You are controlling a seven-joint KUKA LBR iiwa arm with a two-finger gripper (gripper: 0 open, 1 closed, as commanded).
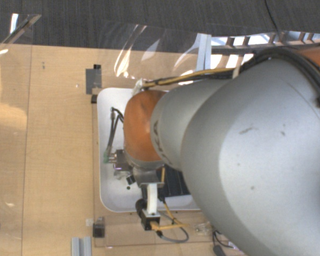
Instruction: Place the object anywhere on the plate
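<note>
One possible object or plate: a dark ribbed patch (175,183) at the lower right of the white bin (103,143), half under the arm (245,159). Can't tell which it is, so the object's location is unconfirmed. Hand (129,174) sits low over the bin's middle, below the orange band (141,127); can't tell if it's released, clenched or carrying anything. Bench (53,143) to the left is bare wood. My read: either the pick or the place step, with the arm down in the bin. Next move calls for a straight lift to clear the view and confirm the grasp before going to the plate.
</note>
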